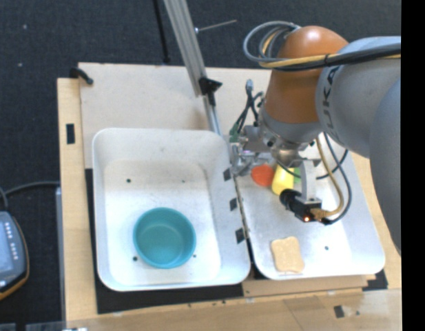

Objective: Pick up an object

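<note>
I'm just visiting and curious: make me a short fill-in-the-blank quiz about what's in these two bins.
1. The bowl in the left bin is coloured ____.
2. The slice of bread lies in the ____ bin.
3. The arm hangs over the ____ bin.
4. Next to the orange thing lies a thing coloured ____.

Missing words: teal; right; right; yellow

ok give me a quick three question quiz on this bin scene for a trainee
1. True or false: the round teal plastic bowl sits in the left white bin.
2. Which thing lies nearest the front rim of the right white bin? A) orange rounded piece B) yellow rounded piece C) tan bread-shaped slice
3. Fill in: the arm's hand is over the ____ bin.

Key: 1 true; 2 C; 3 right.
</note>
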### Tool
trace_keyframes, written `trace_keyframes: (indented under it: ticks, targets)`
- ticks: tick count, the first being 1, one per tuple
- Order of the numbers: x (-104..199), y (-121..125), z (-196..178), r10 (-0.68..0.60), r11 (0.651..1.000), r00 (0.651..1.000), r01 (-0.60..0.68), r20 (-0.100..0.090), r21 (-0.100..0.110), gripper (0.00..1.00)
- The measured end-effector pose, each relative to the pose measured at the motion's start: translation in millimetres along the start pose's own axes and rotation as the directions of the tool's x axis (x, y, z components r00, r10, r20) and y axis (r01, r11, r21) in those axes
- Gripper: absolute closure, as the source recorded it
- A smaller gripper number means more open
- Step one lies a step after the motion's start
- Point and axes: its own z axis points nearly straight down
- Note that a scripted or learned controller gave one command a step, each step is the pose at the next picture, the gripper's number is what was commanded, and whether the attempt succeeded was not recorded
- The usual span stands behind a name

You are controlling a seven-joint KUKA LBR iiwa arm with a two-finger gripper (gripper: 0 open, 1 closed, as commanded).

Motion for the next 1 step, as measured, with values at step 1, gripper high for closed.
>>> trace_keyframes:
  ticks: [1]
  targets:
    - [53.2,4.6,-5.9,0.001,1.000,1.000,-0.001,0.000,0.002,1.00]
